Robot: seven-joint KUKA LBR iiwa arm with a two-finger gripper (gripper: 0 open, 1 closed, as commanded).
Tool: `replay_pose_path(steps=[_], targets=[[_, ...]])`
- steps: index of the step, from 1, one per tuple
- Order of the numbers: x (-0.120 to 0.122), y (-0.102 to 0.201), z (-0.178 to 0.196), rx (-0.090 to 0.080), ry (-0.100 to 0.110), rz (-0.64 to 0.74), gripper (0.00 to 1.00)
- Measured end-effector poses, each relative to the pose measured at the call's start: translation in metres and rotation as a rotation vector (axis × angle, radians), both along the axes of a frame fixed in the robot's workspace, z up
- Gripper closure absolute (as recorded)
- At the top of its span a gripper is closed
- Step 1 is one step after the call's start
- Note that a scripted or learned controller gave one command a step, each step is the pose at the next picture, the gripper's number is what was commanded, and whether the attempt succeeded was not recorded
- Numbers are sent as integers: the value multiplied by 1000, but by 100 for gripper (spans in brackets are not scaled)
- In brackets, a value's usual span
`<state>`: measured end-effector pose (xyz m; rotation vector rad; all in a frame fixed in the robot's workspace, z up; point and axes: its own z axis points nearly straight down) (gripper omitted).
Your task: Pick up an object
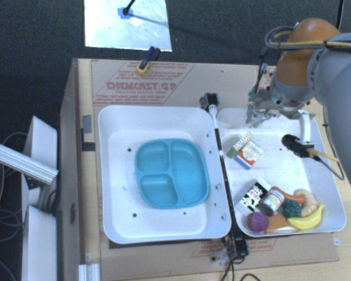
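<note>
White-and-red packet (pixel 245 151) lying alone on the open floor of the right bin (pixel 292 171), near the gripper (pixel 260 115) poised at that bin's far edge; grip state impossible to tell. Best to descend straight onto the packet, closing across its narrow side. Beware the rim between the bins (pixel 221 168) just beside it. Elsewhere: banana (pixel 309 217), purple ball (pixel 258 221) and jar (pixel 273 201) crowded in the near corner; blue tray (pixel 171 173) in the left bin (pixel 120 157).

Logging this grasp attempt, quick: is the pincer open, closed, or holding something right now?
Pincer: cannot be told at this size; it is over the far left corner of the right bin.
</note>
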<state>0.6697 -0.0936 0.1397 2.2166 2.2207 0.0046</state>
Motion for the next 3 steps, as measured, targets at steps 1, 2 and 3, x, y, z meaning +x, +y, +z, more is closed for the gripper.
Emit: replay_pose_path(steps=[1,2,3], targets=[[0,0,10,0,-1,2,100],[0,10,52,1,0,3,100],[-1,32,45,1,2,4,100]])
